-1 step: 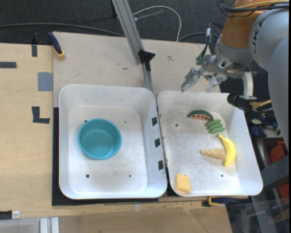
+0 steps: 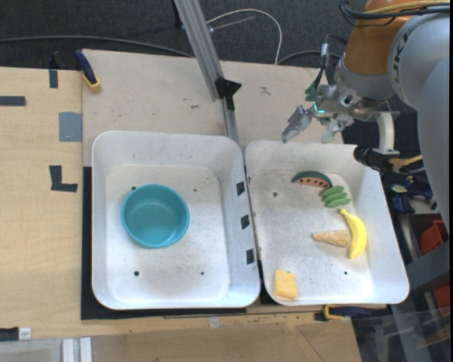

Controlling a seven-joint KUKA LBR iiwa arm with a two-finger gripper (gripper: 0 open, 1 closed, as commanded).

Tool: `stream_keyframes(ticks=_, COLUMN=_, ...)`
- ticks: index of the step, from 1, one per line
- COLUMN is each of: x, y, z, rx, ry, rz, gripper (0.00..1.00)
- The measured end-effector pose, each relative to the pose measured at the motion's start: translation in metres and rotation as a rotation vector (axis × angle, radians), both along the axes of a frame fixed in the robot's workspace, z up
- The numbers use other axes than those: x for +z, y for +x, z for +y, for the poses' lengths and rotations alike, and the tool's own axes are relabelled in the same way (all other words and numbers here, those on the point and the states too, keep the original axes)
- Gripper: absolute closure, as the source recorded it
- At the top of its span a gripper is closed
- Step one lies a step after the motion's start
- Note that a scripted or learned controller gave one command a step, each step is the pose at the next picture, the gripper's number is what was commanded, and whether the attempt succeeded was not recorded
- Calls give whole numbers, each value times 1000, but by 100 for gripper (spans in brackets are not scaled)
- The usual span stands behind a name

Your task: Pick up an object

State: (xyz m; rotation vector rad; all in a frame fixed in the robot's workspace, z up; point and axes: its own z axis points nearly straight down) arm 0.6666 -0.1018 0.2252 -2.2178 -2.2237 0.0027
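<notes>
Five small toy foods lie in the right bin (image 2: 377, 202), any of which could serve as the pick: a watermelon slice (image 2: 312, 179) near the far wall, a green pod (image 2: 335, 197) just beside it, a yellow banana (image 2: 354, 234) touching a pale wedge (image 2: 331, 238) at mid-bin, and a yellow cheese block (image 2: 285, 285) against the near rim. All look light, stiff and smooth, probably plastic, so they may slip or skate on the bin floor; the banana seems best taken across its narrow middle. The wedge lying against it crowds one side there, and the cheese block sits too close to the wall for easy finger room. The jaws (image 2: 315, 124) hang spread and empty above the bin's far edge, apart from every item. The left bin (image 2: 106, 277) holds a teal bowl (image 2: 155, 216), and a grey metal post (image 2: 204, 44) rises from the worktop (image 2: 151, 96) behind the divide.
</notes>
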Motion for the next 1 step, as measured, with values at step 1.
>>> stream_keyframes(ticks=1, x=-63, y=4, z=5, rx=0, ry=0, rz=6, gripper=0)
